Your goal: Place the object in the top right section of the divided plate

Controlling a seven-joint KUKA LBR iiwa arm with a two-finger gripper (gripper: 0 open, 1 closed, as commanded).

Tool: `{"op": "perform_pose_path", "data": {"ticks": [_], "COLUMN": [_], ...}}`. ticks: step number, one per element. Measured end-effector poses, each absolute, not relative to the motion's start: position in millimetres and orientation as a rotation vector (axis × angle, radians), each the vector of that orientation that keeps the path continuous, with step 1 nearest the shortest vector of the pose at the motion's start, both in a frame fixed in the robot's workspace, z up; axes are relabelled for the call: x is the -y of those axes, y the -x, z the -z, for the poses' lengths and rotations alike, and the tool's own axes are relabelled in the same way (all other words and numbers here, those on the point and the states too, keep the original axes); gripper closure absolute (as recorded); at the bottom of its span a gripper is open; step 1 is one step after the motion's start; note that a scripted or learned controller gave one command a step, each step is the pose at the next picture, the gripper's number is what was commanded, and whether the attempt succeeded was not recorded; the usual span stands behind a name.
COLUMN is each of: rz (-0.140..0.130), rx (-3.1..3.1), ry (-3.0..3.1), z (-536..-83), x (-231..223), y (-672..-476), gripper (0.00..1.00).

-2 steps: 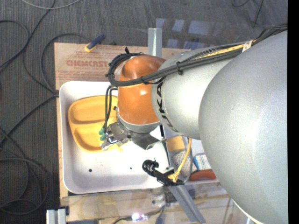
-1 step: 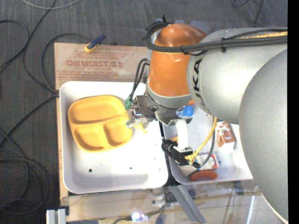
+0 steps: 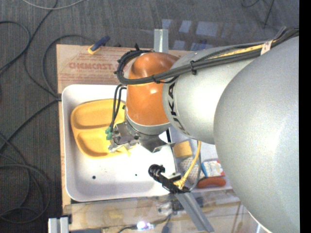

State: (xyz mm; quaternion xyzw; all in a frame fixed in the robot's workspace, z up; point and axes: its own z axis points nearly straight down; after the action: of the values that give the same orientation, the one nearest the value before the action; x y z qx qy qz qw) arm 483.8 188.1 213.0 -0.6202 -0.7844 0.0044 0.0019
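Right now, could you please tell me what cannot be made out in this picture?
- Hand: in the camera view, the wrist covers it; whether it carries anything cannot be told.
- Divided plate: its right part lies under the orange band, so the top right section is hidden.
- Right bin: the arm covers most of it; the few items there are too cut off to name.

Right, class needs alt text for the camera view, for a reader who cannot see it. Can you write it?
A large grey arm with an orange band reaches in from the right over a white bin, its gripper low above the right edge of a yellow divided plate. A second bin to the right holds small items, partly hidden by the arm.
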Motion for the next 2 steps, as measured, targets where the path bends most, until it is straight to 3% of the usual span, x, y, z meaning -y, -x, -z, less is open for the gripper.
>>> {"op": "perform_pose_path", "data": {"ticks": [1, 2], "rz": [-0.012, -0.015], "rx": [2.521, 2.432], "ry": [1.872, 1.984], "z": [-268, -233], "x": [-163, -213], "y": [-545.6, -509.1], "gripper": [1.00, 1.00]}}
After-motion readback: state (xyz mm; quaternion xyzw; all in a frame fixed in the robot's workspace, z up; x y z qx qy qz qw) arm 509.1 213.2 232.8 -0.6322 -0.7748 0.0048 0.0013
